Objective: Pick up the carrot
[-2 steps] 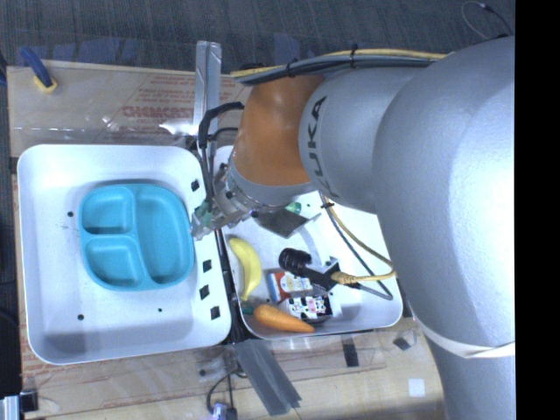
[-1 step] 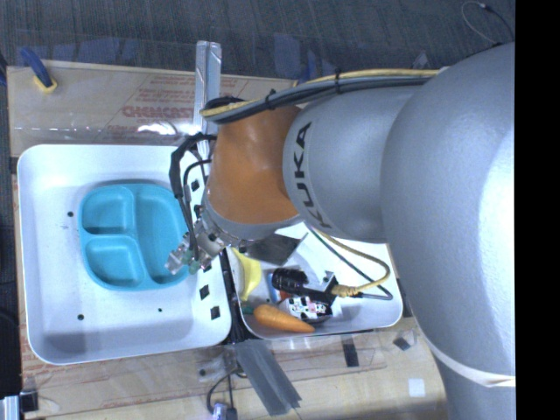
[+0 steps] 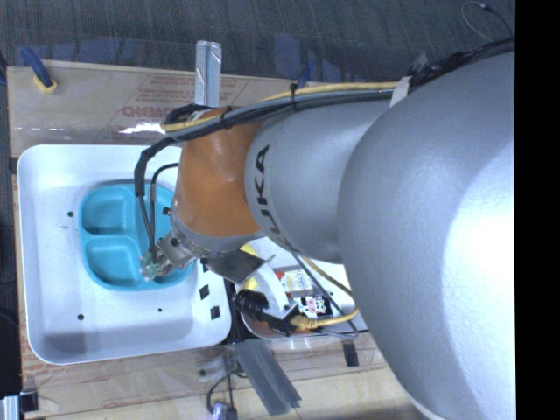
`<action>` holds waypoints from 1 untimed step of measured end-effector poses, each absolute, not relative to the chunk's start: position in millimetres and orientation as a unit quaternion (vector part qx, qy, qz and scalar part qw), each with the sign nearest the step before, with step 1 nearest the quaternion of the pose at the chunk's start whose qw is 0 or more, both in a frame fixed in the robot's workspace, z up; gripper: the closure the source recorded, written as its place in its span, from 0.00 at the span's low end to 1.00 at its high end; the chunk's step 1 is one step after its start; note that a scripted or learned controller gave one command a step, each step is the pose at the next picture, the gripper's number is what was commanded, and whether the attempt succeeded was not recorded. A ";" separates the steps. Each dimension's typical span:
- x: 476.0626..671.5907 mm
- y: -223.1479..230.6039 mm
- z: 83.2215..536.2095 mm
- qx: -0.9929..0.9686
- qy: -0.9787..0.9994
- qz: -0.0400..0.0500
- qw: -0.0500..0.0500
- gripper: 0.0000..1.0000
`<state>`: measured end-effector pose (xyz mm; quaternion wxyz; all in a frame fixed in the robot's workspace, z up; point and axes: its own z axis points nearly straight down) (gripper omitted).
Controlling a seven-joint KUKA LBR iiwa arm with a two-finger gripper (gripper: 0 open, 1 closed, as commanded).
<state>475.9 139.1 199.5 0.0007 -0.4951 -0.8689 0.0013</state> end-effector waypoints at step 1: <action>475.4 177.1 203.2 -0.563 -0.827 0.001 0.001 1.00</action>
